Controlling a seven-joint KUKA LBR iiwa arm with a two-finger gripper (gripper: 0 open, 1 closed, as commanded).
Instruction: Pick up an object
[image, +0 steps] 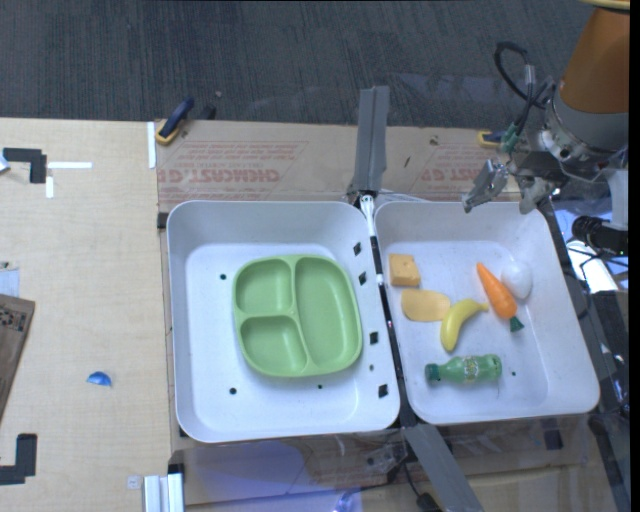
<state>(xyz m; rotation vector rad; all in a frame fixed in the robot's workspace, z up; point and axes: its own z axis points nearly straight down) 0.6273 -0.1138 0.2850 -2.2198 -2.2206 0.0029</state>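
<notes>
Hand (508, 192) spread wide, holding nothing, above right bin (560, 390) back rim. Best drop straight onto carrot (495, 289), clear of banana (459, 321).

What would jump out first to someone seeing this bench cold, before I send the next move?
Probably the green divided plate, alone in the left bin. Next, the cluster in the right bin: an orange carrot beside a white egg, a banana, two yellow food pieces and a green bottle lying on its side. The tool hangs over that bin's far rim, holding nothing.
</notes>
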